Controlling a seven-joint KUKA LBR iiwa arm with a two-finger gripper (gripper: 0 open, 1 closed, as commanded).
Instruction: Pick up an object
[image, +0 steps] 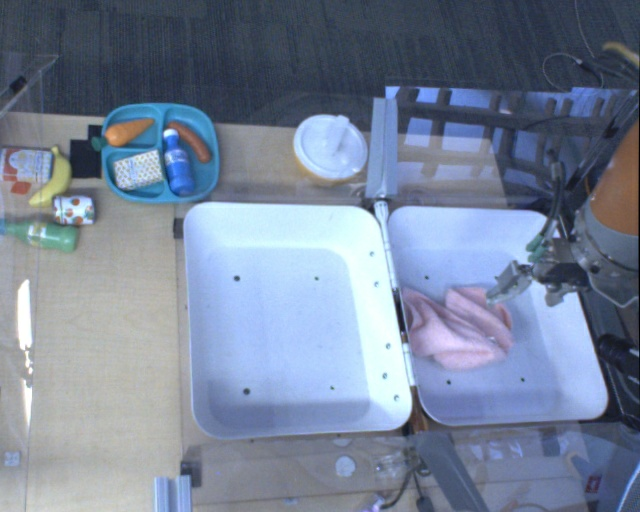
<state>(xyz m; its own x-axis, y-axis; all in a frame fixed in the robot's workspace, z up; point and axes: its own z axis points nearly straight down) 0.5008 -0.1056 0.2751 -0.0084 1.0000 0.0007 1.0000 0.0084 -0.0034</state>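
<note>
Above the pink cloth (460, 325) hangs the claw (528, 283).

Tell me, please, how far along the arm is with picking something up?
Done: the gripper has reached the right bin, just above the pink cloth. In hand: nothing; the cloth lies flat on the bin floor. Left: closing on the cloth and lifting it.

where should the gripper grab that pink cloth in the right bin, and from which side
Best bet is the raised fold at the upper right of the pink cloth, coming straight down from above. It lies crumpled and flat on the floor of the right bin, so there is no edge to slide under; a bunched ridge gives something to pinch. The gripper is above that end.
</note>
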